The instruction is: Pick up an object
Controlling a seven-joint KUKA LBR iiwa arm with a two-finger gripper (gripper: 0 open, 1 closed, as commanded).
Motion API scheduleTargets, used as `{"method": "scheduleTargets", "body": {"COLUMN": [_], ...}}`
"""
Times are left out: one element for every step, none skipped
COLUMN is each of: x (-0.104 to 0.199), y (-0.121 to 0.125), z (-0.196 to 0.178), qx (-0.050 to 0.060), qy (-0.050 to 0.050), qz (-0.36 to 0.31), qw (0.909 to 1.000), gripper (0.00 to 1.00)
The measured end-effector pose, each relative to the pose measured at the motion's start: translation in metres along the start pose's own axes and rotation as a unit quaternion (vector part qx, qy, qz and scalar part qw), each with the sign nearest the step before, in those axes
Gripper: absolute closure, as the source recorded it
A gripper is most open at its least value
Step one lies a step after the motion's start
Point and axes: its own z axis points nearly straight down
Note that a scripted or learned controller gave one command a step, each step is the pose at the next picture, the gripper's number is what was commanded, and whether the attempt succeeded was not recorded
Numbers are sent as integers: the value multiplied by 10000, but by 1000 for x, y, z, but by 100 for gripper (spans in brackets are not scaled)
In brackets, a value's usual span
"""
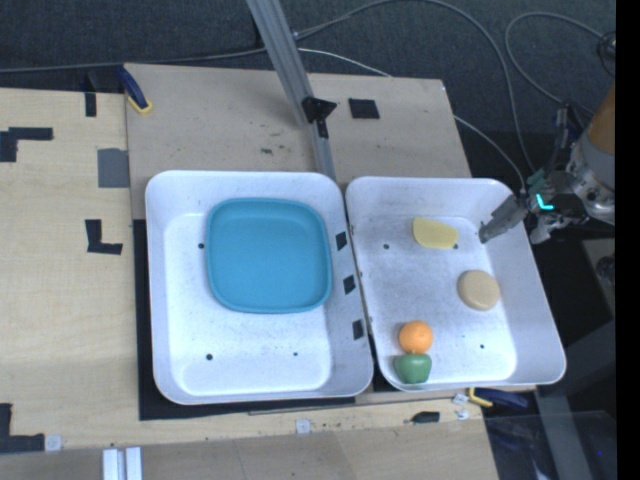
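Grey and dark, the tool (500, 223) hangs at the right rim of the right bin (530, 298), reaching in from the right edge of the camera view, with a small teal light glowing on the wrist just behind it. Its tip points down and to the left over the bin's upper right corner; whether it is released or clenched cannot be told at this size, and nothing is seen between its tips.

Nearest to it, inside the same bin, lies a pale yellow object (435, 233), flat and rounded, just to the left of the tip and apart from it. Below that, toward the bin's right side, sits a tan rounded object (479, 290). Farther down, near the bin's front edge, an orange ball (415, 337) rests touching a green object (412, 368) right beneath it.

Beyond the divide, the left bin (180, 358) holds a blue square plate (268, 254), lying flat in its upper middle.

Both bins sit side by side on a wooden tabletop (220, 118) marked with black tape patches, and a slanted metal bar (290, 58) runs down to the gap between the bins.
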Motion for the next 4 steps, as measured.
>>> {"method": "scheduleTargets", "body": {"x": [0, 10, 5, 5], "y": [0, -3, -3, -10], "z": [0, 56, 118, 163], "qx": [0, 22, 29, 8], "qy": [0, 6, 7, 1], "qz": [0, -4, 1, 0], "qw": [10000, 10000, 10000, 10000], "gripper": [0, 0, 0, 0]}}
